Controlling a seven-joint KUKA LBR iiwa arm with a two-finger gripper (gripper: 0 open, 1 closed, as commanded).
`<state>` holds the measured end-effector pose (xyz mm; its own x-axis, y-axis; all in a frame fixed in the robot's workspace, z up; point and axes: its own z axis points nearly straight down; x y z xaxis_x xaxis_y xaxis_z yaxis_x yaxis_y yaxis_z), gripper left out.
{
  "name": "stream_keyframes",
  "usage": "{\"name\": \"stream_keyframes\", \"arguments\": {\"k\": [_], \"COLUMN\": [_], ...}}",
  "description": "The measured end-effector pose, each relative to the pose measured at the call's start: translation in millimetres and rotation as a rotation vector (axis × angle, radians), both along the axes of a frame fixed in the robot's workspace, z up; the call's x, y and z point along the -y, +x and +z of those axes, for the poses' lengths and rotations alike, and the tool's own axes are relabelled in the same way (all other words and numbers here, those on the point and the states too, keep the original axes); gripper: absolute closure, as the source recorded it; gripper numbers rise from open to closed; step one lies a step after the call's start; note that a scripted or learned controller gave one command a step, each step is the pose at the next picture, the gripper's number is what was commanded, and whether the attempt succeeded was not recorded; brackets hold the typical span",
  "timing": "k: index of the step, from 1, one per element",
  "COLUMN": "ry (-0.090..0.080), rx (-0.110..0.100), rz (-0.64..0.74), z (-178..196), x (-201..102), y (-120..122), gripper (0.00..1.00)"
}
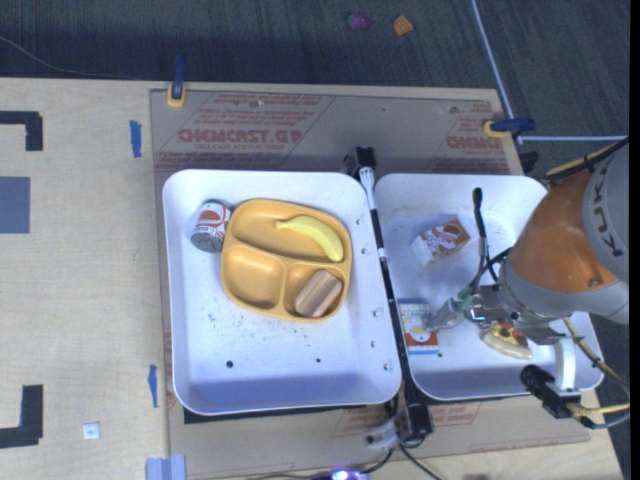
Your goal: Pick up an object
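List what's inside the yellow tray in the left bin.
The tray holds a banana in its top compartment and a brownish roll at lower right. The lower-left compartment looks bare. Nothing covers it.

Right bin (520, 380): white-and-orange packet (443, 240) flat near its far wall; blue-and-white card (418, 328) flat by its left wall; small yellowish item (508, 342) near its front, type unclear.

The end effector (462, 308) is hovering low in the right bin (420, 203), just beside a small card (418, 328); a yellow tray (262, 273) is sitting in the left bin (190, 298).
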<state>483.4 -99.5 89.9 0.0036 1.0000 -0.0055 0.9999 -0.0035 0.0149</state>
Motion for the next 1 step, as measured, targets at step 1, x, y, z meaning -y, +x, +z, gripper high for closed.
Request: {"name": "stream_keyframes", "arguments": {"k": [1], "ry": [-0.008], "rx": [0.009], "rz": [-0.002], "z": [10.8], "x": [2.5], "y": [1.8], "gripper": [1.00]}}
